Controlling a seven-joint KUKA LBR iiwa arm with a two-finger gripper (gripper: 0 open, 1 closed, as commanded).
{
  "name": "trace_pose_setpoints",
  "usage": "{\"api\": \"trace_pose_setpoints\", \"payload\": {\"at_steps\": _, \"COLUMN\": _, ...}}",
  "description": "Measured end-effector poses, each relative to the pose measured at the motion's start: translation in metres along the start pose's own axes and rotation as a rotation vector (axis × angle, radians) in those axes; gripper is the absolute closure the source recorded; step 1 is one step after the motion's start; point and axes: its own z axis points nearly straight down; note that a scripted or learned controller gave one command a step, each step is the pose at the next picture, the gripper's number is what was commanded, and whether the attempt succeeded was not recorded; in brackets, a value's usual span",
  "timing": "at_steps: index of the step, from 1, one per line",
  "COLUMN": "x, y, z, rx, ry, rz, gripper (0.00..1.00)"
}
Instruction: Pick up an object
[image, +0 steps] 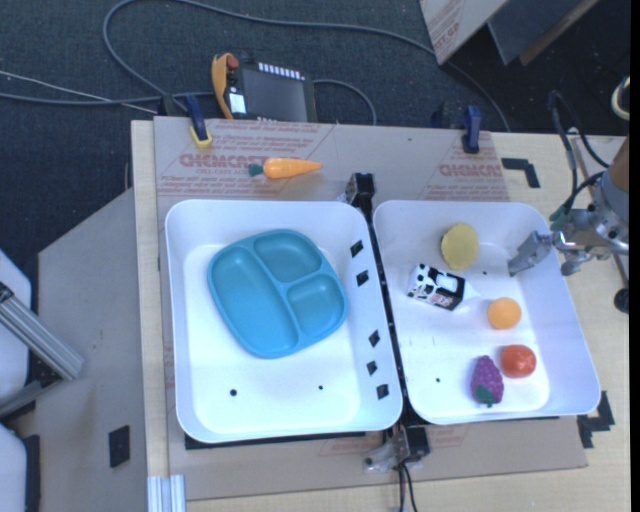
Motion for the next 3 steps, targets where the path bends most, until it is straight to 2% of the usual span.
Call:
{"api": "trace_pose_setpoints", "payload": {"at_steps": 1, "x": 0.0, "y": -0.004, "z": 0.063, "rx": 0.001, "ry": 0.001, "rz": 0.002, "gripper": 0.0}}
{"api": "trace_pose_setpoints", "payload": {"at_steps": 2, "x": 0.004, "y": -0.003, "z": 0.109, "rx": 0.0, "ry": 0.007, "rz": 0.0, "gripper": 0.0}}
{"api": "trace_pose_setpoints", "payload": {"at_steps": 3, "x": 0.002, "y": -0.003, "z": 0.095, "rx": -0.005, "ry": 0.002, "rz": 0.0, "gripper": 1.0}}
